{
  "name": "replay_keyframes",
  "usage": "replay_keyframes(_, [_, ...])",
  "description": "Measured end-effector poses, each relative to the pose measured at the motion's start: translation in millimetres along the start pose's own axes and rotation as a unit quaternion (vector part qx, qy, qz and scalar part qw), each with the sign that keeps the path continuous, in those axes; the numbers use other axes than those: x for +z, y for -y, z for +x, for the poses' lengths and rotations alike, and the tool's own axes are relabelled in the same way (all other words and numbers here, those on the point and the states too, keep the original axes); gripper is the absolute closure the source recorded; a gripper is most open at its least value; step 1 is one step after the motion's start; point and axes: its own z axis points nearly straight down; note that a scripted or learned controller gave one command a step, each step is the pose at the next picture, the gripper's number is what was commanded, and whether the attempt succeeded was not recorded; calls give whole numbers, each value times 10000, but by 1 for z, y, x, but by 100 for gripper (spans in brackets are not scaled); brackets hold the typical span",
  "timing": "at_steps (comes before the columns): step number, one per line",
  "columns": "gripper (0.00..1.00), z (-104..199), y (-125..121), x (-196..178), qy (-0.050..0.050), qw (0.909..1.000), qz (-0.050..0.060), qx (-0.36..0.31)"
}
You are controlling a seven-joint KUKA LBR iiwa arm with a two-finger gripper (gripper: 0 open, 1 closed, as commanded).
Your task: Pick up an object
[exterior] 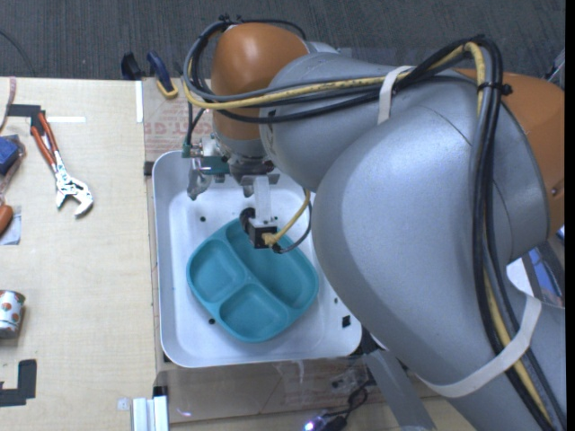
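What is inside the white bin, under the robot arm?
A teal divided plate lies in the white bin, tilted against its floor. The hand hangs above the plate's far rim. The grey arm covers the bin's right part, so anything there is hidden.

bench (81, 312): light wood | on it: white bin (171, 268), wrench (63, 173)

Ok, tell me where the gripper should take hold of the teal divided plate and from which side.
Grip the teal divided plate on its raised rim, coming straight down from above, probably at the upper edge nearest the gripper. It lies flat in the white bin, so only the thin rim and dividers offer something to pinch.
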Motion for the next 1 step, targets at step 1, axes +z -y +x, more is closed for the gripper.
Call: replay_keyframes(1, [0,-37,34,16,2,9999,6,-143])
